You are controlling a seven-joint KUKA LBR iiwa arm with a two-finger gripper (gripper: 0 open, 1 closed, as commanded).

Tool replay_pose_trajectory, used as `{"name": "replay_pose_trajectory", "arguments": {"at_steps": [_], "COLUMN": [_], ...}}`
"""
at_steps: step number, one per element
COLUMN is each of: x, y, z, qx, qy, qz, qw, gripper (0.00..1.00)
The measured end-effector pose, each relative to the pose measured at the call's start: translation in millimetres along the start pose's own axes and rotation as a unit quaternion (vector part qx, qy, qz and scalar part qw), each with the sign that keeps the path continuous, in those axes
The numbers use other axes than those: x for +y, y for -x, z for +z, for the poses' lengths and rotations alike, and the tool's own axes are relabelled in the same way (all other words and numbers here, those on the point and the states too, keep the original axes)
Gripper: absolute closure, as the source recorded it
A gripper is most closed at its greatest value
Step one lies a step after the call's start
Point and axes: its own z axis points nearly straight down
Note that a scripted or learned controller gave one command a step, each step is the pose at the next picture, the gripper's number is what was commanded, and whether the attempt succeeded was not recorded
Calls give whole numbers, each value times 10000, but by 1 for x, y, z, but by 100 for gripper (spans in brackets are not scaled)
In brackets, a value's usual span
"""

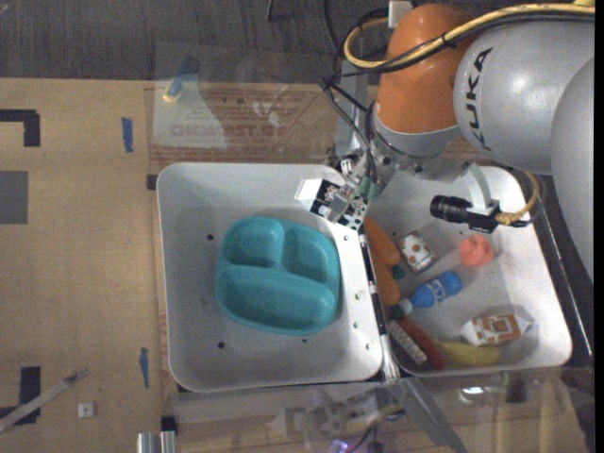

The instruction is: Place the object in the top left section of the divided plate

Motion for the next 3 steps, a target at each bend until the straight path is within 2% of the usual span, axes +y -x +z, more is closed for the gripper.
{"name": "replay_pose_trajectory", "arguments": {"at_steps": [1, 2, 3], "x": [38, 39, 86], "y": [-57, -56, -101], "z": [27, 16, -14], "qx": [6, -8, -17], "qy": [-6, 18, 19], "qz": [349, 357, -565], "qw": [9994, 9994, 9984], "gripper": [100, 100, 100]}}
